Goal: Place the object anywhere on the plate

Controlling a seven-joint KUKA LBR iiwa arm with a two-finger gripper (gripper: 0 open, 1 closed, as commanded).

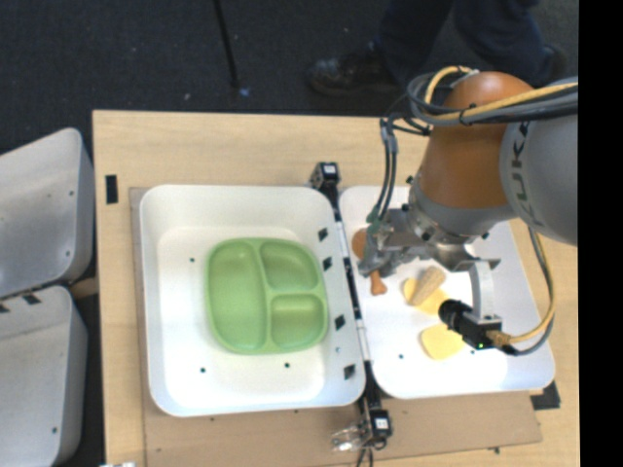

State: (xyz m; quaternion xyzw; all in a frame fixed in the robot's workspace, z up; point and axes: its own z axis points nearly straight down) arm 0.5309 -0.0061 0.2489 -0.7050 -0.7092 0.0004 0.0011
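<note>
The pale wooden surface (117, 154) carries two shallow white bins set side by side, their inner edges touching. The left bin (175, 377) sits near the middle of the board; the right bin (506, 377) reaches almost to its right edge.

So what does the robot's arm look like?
The arm is grey, with black letters on its side and a big round orange band above the wrist. Yellow and dark cables loop over it. Its hand is dull grey metal.
</note>
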